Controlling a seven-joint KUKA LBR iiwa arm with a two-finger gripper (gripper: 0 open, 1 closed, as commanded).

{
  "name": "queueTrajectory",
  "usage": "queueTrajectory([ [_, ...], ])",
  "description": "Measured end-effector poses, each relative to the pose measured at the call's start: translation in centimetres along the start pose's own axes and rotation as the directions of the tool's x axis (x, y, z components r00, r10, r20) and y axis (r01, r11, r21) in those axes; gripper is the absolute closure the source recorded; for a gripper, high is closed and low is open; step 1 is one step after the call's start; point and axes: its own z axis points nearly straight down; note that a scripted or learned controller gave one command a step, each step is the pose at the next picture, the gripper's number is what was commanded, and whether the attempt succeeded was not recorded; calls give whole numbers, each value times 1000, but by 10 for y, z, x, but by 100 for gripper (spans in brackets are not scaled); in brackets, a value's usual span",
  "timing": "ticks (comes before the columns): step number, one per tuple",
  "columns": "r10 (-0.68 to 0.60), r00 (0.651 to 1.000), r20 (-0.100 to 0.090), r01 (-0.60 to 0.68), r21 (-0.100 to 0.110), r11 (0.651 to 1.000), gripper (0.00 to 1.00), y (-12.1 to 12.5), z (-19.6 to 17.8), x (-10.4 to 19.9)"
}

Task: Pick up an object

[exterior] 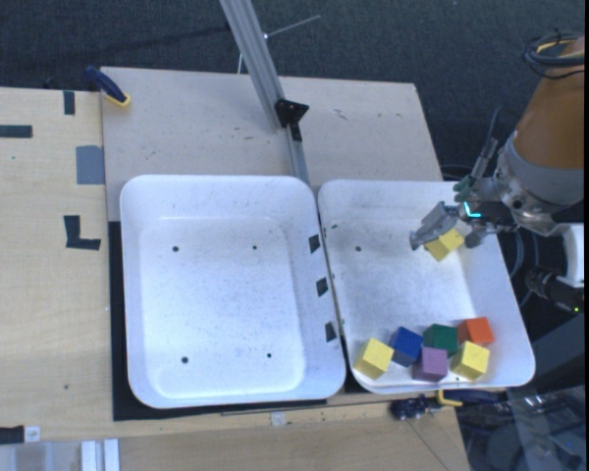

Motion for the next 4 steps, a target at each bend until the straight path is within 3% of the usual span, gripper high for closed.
queueTrajectory([
  [1,-1,1000,1,1,-4,1000,0,1,-2,0],
  [3,1,1000,0,-1,4,1000,0,-5,126,-5],
  [4,0,1000,-1,0,3,1000,0,-12,173,1],
])
